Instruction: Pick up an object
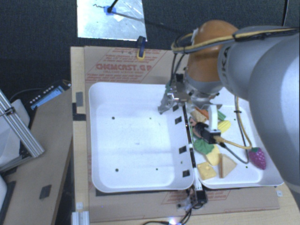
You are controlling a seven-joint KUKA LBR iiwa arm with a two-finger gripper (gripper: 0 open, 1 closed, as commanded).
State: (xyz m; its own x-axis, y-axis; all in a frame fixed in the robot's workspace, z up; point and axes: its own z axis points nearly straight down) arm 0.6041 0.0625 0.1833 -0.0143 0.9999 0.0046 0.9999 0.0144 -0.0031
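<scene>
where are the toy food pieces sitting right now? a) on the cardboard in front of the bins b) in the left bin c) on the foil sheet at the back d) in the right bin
d: the pink berry, yellow wedges and green piece all lie in the right bin, under the arm.
</scene>
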